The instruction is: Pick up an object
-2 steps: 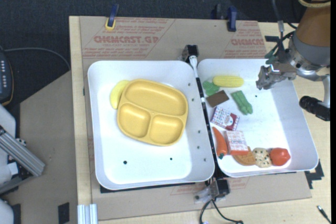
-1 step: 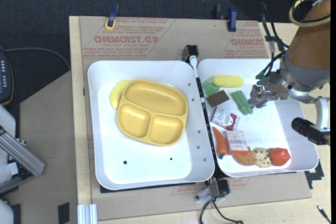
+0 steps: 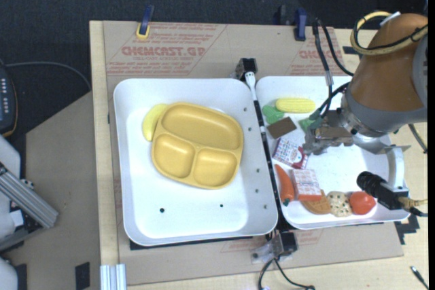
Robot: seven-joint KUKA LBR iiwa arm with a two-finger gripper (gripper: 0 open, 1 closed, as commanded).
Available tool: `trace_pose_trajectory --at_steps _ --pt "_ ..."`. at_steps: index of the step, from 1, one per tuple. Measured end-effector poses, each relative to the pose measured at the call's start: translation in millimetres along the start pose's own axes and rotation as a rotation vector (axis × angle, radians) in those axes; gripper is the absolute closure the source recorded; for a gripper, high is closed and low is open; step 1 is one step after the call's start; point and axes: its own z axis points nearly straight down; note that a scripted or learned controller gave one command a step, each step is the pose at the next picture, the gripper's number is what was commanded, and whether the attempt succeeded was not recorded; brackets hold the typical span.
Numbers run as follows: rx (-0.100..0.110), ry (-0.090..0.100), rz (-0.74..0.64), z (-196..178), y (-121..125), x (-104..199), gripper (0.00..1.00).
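My gripper [image 3: 319, 140] hangs low over the right bin [image 3: 353, 176], just above a small red and white packet [image 3: 290, 153]. I cannot tell how it is set from up here. The packet lies flat near the bin's left side, beside a brown block [image 3: 282, 126] and above an orange carrot [image 3: 285, 184]. It looks light, thin and a bit floppy, and its shiny skin may be slippery. I think I should pinch it across its short side, by the edges. A yellow corn [image 3: 295, 104] sits at the top. The yellow tray [image 3: 196, 145] fills the left bin [image 3: 136, 166].
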Motion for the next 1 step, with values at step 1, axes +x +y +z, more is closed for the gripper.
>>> trace_pose_trajectory --at_steps 1 --pt "-0.001 -0.002 0.005 4.8 -13.2 -5.3 1.0"
